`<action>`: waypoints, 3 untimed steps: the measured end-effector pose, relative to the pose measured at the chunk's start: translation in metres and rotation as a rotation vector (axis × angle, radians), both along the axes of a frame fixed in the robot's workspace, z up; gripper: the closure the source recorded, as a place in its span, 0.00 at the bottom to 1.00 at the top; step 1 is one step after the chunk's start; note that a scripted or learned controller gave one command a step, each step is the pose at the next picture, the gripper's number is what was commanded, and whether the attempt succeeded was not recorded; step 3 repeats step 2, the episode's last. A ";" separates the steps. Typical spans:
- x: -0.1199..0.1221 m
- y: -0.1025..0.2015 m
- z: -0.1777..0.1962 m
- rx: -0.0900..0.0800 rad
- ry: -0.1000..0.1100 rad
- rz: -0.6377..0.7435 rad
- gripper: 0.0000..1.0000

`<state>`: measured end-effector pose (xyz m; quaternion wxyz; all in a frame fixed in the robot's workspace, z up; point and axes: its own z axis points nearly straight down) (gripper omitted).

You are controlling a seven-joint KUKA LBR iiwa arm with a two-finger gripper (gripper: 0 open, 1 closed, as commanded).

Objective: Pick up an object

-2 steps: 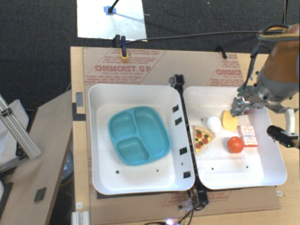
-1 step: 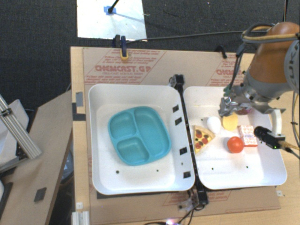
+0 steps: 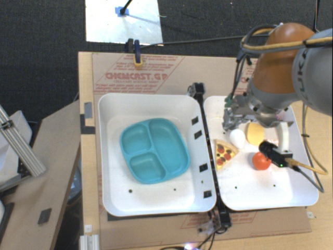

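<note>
Camera view looks down on a counter (image 3: 86, 191) with two shallow white bins side by side on a cardboard sheet (image 3: 156, 72) printed in red letters. The left bin (image 3: 112, 129) holds a teal divided plate (image 3: 154, 150), lying flat near its middle and apart from the walls.

The right bin (image 3: 270, 191) holds four small things grouped in its far-left part. A toy pizza slice (image 3: 225, 153) lies close to the wall between the bins. A white egg-shaped piece (image 3: 237, 137) sits just beyond it. A pale yellow round piece (image 3: 255, 133) sits just right of the egg, partly hidden by the arm. A red ball-like piece (image 3: 261, 162) lies nearer, to the right of the pizza slice.

The grey arm with its orange band (image 3: 283, 51) reaches in from the right over the far part of the right bin. The gripper (image 3: 232, 120) hangs low there, just beyond the egg and close to the yellow piece. Whether it is open or closed cannot be told, and no object is seen in its grasp.

A blue clamp (image 3: 137, 50) sits at the far edge of the cardboard.
</note>
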<state>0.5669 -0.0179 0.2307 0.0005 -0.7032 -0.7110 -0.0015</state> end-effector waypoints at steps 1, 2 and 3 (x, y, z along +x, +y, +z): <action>-0.014 0.057 -0.009 0.000 0.002 0.000 1.00; -0.016 0.121 -0.006 0.001 0.000 0.001 1.00; -0.016 0.121 -0.006 0.001 0.000 0.001 1.00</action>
